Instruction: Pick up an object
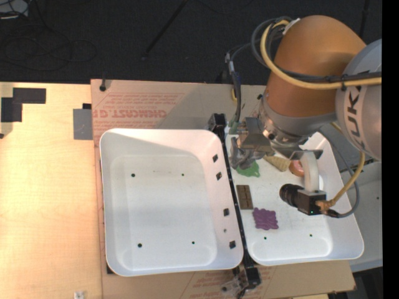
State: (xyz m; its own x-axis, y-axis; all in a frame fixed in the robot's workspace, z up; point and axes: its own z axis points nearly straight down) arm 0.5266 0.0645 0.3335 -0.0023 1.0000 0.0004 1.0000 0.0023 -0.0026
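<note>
While the claw (244, 156) hangs over a green object (247, 166), grip unclear, a purple piece (265, 218) lies nearby.

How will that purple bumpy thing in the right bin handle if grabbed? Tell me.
The purple lumpy piece lies low and flat on the right bin floor, so it probably won't roll or tip. Its knobbly, cluster-like outline suggests soft rubber or plastic, likely light and maybe bendy. Being so low, the gripper may struggle to get under its edges.

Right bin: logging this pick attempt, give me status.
Gripper low at right bin's far left corner, over a green object. Nothing seen held. Purple piece and brown block lie apart, nearer.
</note>
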